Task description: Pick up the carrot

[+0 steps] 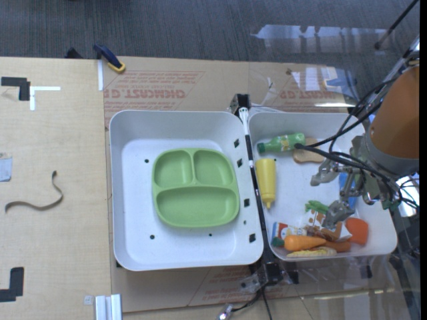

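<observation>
Carrot (301, 243) is lying at near edge of right bin (293, 179), long axis running left-right, w/ other toy food packed around it. Gripper (337, 213) is being held just above & to the right of it, slightly farther back, so carrot is lying near-left of the fingers. Fingers appear to be parted a little w/ nothing seen btwn them. Green plate (195, 187) is sitting in left bin (127, 179), well apart.

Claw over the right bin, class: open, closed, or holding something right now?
Claw: cannot be told; it hangs above the toy food, just up from the carrot.
</observation>
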You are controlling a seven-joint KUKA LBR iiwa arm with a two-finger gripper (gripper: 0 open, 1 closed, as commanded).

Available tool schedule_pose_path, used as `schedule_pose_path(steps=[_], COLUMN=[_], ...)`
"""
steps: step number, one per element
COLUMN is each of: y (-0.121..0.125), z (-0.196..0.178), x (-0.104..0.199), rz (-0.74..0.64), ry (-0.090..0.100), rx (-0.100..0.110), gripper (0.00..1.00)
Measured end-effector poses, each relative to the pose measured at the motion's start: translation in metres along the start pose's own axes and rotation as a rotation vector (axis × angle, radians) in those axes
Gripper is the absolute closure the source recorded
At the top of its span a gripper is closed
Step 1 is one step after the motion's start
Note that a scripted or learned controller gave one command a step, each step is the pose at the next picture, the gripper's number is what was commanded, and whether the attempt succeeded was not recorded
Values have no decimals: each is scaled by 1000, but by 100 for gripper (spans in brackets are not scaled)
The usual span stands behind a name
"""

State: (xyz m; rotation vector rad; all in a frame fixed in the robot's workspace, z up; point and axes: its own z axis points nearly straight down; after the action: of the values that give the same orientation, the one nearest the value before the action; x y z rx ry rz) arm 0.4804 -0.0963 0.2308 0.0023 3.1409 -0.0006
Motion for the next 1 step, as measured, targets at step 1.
schedule_pose_path(steps=[1], y=[52], z=[40], x=[2], rz=[157], ry=[2], rx=[0], gripper=[0])
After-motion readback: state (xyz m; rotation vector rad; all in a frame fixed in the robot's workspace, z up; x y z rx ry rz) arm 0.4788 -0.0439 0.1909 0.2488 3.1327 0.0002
